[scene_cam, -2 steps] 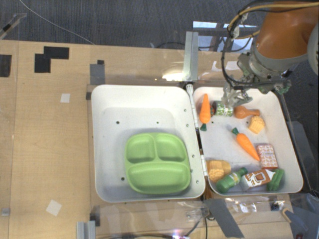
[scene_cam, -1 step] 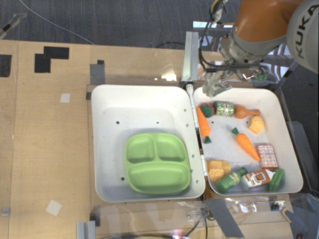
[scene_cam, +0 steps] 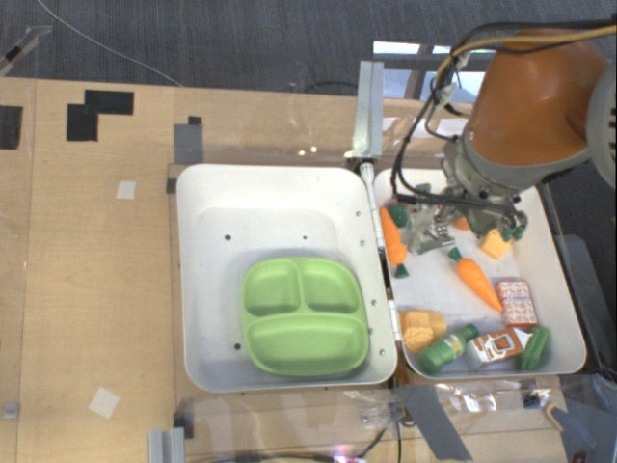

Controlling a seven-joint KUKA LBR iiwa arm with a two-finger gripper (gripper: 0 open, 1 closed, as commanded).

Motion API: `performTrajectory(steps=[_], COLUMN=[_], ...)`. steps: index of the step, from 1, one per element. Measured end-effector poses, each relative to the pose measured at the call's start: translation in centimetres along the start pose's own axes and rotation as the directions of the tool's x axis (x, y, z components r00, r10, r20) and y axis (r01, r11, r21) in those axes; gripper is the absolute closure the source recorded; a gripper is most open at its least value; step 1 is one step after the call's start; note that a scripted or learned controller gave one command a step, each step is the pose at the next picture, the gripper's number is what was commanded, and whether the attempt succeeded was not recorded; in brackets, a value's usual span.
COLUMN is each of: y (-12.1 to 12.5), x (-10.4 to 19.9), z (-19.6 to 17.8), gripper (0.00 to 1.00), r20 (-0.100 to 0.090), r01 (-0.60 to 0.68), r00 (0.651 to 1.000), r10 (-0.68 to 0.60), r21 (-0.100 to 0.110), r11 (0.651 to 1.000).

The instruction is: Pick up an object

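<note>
Orange-banded arm hangs over the right bin (scene_cam: 569, 340), gripper (scene_cam: 434, 231) low among the toy food, likely lined up for a grab. Finger state: cannot tell, metal parts blur together. Nothing visibly held. Nearest candidates: a long carrot (scene_cam: 392, 236) just left of the gripper by the bin's left wall, a second carrot (scene_cam: 476, 280) just below-right of it, tip pointing away. Both smooth, tapered, orange, lying flat. A corn piece (scene_cam: 421, 328) and a green bottle (scene_cam: 445, 349) sit further below the gripper. Left bin (scene_cam: 207, 220) holds a green divided plate (scene_cam: 304, 313), well apart from the gripper.
</note>
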State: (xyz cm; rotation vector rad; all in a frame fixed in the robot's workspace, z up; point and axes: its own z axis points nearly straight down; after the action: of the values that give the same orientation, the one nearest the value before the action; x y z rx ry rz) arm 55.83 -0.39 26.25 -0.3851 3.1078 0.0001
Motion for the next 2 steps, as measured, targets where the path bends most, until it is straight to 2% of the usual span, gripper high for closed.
performTrajectory(steps=[1, 2], y=[-9.5, -9.3], x=[0.1, -0.3], z=[-0.1, -1.5], gripper=[1.00, 1.00], r20=[-0.001, 0.011], r01=[0.213, 0.218], r00=[0.977, 0.976], r10=[-0.213, -0.218], r21=[0.003, 0.007], r11=[0.977, 0.976])
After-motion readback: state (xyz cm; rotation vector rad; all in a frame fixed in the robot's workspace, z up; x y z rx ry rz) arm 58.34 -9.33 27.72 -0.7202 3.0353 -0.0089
